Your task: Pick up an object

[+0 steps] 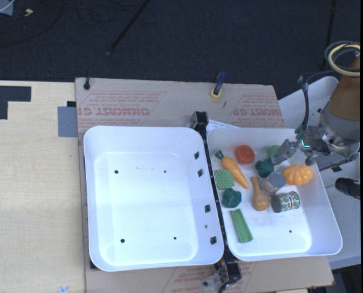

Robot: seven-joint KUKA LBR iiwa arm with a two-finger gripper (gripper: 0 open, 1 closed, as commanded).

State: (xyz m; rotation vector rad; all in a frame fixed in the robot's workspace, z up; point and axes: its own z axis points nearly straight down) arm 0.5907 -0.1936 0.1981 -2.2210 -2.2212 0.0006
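Fingers [289,151] stand apart, clamped on nothing, just above the small orange toy pumpkin [298,174] near the right bin's [328,237] right edge; the pick is not yet done.

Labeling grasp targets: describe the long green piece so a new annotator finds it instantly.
Look in the right bin, the one crowded with toy food. Near its left wall, toward the front, lies the green stick, below the dark green lump. It is the only long, flat, straight green piece; the carrot is orange.
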